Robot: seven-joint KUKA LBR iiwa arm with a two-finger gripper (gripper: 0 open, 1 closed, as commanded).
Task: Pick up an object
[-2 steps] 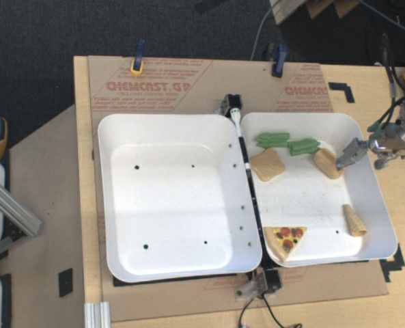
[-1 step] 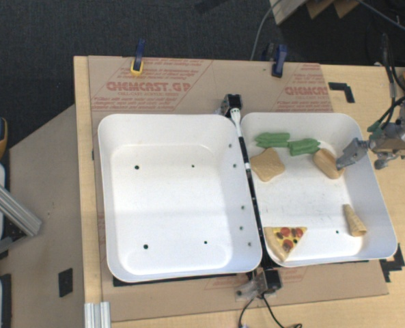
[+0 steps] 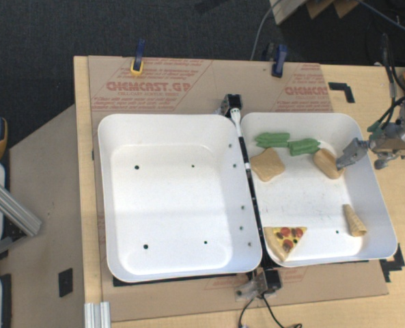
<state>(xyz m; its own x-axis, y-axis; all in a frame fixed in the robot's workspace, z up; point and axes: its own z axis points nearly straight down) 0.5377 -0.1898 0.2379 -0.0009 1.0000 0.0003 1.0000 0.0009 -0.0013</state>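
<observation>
The bread roll, a tan lump, lay in the right bin close to its far right wall, just right of the green bean pieces. The gripper hovered just beside it at that wall; whether its fingers were spread or closed could not be told, and nothing showed between them. Judged by looks, the roll was a light, stiff toy with a smooth, somewhat slippery skin, best pinched across its narrow middle. Left of the roll sat a toast slice; nearer the camera lay a cone piece and a pizza slice. The cardboard under the bins read "CHEMCAST GP" in red.
</observation>
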